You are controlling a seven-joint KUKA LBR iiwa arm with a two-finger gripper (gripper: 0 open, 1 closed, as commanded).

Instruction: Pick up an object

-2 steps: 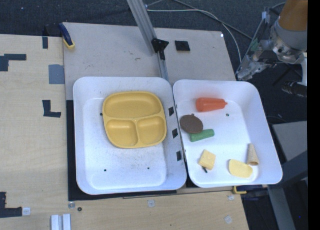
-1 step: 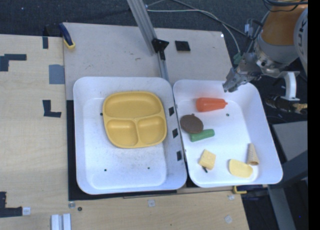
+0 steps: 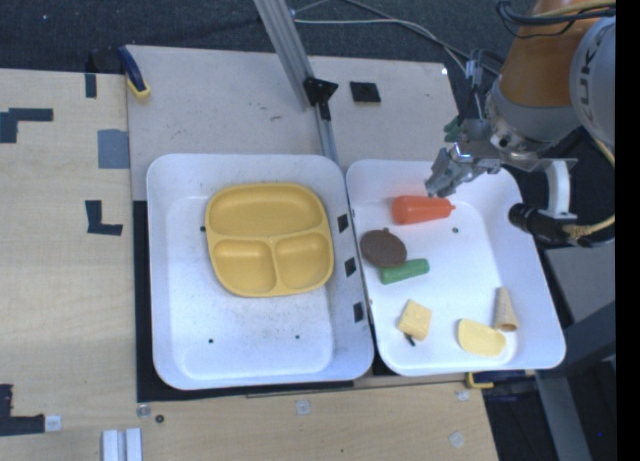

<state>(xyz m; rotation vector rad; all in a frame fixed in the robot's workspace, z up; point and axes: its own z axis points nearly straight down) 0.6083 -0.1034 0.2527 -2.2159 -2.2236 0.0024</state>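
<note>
**A:** Where is the gripper point(image 3: 441, 184)?

**B:** Over the right bin point(image 3: 530, 279), near its far edge, hanging from the grey arm point(image 3: 560, 59) with the orange band. Its tip sits just above the right end of the orange carrot-like piece point(image 3: 421, 210).

**A:** Does it have hold of that piece?

**B:** I cannot tell. The fingers are a small dark blur from this height, so how far the jaws stand apart is unclear, and nothing shows plainly between them.

**A:** How does the orange piece lie?

**B:** Flat on the bin floor, long axis running nearly left to right across the view, the blunt end to the left and the narrower end to the right, under the gripper.

**A:** What else is in that bin?

**B:** A brown round piece point(image 3: 383, 247) just below the orange one, with a green stick point(image 3: 404, 271) touching its lower right edge, also lying roughly left to right. Nearer the front lie a yellow cheese-like wedge point(image 3: 415, 319), a yellow flat piece point(image 3: 481, 338) and a tan cone point(image 3: 505, 308) standing along the right wall.

**A:** And the left bin point(image 3: 180, 279)?

**B:** It holds a yellow divided plate point(image 3: 270, 238), lying flat.
</note>
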